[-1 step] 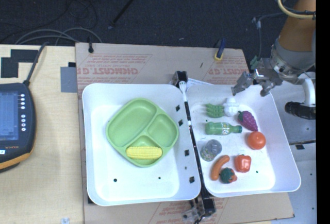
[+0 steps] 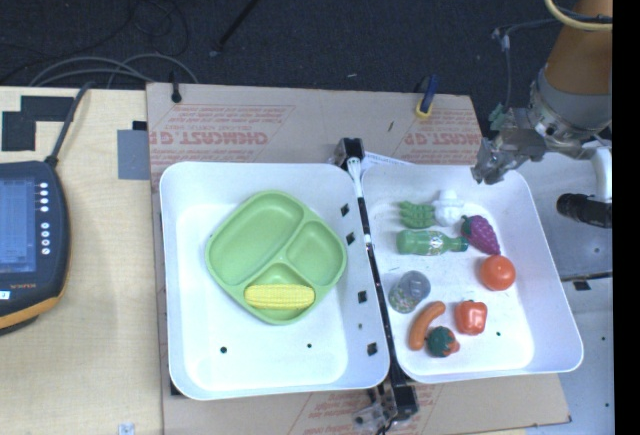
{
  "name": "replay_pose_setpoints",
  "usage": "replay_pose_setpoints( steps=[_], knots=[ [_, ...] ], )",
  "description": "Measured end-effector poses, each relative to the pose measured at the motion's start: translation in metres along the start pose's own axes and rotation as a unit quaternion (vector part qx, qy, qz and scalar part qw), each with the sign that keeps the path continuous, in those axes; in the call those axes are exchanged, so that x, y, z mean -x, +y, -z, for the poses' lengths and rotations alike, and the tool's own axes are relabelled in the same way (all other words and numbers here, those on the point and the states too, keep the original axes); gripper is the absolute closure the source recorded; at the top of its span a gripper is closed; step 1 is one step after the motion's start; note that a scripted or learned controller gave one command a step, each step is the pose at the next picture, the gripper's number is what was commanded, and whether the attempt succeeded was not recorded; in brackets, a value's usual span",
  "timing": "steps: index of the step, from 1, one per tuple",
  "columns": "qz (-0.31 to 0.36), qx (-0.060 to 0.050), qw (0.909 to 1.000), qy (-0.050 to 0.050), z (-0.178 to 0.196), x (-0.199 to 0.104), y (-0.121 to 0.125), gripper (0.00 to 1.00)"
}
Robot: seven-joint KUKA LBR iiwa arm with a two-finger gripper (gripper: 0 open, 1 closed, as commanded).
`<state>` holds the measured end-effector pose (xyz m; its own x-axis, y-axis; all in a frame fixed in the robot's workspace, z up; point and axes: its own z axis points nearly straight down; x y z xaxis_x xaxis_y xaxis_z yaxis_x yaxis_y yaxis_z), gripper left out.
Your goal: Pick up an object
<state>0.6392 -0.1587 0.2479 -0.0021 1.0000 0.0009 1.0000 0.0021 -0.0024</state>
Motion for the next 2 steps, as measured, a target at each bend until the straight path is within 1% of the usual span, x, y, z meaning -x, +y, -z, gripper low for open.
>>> replay_pose_setpoints(
  steps=[1,2],
  knots=[
    [0.004,0.008,1.0000,0.000,0.142,-0.098,0.003,1.00],
    [-0.003,0.007,1.0000,-0.002,0.262,-0.045,-0.071,1.00]
  ],
)
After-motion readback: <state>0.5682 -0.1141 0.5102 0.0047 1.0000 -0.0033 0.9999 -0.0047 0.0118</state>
